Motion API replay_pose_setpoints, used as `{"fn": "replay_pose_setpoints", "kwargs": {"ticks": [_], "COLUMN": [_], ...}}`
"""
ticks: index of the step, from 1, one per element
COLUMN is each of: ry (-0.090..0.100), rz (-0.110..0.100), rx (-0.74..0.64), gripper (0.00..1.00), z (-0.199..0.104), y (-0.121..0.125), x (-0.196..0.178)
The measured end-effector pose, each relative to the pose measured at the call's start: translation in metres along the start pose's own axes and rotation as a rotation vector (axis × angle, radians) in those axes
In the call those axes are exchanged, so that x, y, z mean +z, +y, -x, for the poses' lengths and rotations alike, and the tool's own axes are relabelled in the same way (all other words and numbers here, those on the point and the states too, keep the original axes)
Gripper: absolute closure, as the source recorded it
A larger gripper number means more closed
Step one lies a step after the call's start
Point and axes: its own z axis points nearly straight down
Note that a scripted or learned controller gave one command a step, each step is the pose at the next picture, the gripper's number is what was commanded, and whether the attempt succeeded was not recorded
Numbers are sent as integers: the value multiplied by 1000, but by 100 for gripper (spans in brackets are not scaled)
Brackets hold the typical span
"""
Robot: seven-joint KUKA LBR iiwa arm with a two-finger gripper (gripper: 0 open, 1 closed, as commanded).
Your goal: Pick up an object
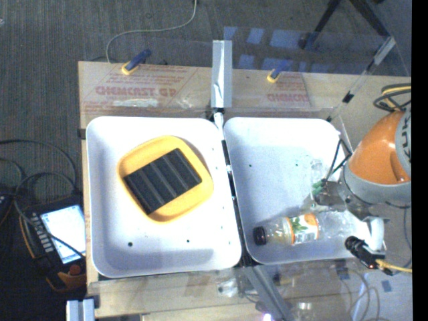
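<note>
A: Gripper (326,191) closure: cannot tell, it sits under the wrist of the grey arm with the orange band (378,159).

B: Noted. Containers?

A: Left shallow white bin (100,179): one rounded yellow plastic tray (134,162) with a dark ribbed panel (164,179) on top, set askew. Right shallow white bin (281,159): one clear plastic bottle with an orange-green label (294,229).

B: Bottle orientation?

A: On its side by the bin's near wall, long axis running left to right. Black cap (259,234) points left, towards the left bin; base points towards the gripper, which is just above that end.
</note>
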Motion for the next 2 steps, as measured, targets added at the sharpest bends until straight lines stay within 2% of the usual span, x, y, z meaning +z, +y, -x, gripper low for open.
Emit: {"fn": "replay_pose_setpoints", "kwargs": {"ticks": [1, 2], "ry": [-11, -11], "rz": [-15, -15], "rx": [46, 46], "gripper": [100, 0], "z": [-82, -82], "y": [-6, -6], "x": [-87, -87]}}
